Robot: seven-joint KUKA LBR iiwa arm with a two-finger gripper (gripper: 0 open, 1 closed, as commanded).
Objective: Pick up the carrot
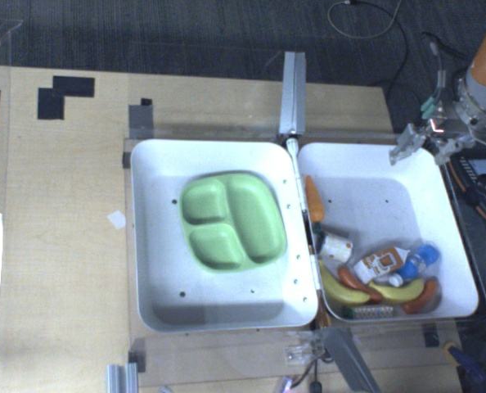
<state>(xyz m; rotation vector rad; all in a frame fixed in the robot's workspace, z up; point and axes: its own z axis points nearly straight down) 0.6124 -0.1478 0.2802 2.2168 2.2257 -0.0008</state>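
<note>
The gripper hangs over the far right corner of the right bin, at the end of the grey arm that reaches in from the right with its orange band showing at the frame's edge. Whether the gripper is spread or pressed together I cannot tell; its metal tips blur against the bin rim, and nothing can be made out between them.

Taking the right bin as the landmark: the carrot lies inside it, tight along its left wall, in the far half, pointing lengthwise down the wall. It is well apart from the gripper, across the bin's bare floor. Just nearer along the same wall sits a small white cup-like item. The near right corner of the bin holds a heap: a yellow banana, a white and orange carton, a bottle with a blue cap, and a red-brown piece at the near wall.

Touching the right bin's left side is the left bin, which holds a green three-part tray lying flat near its middle
</note>
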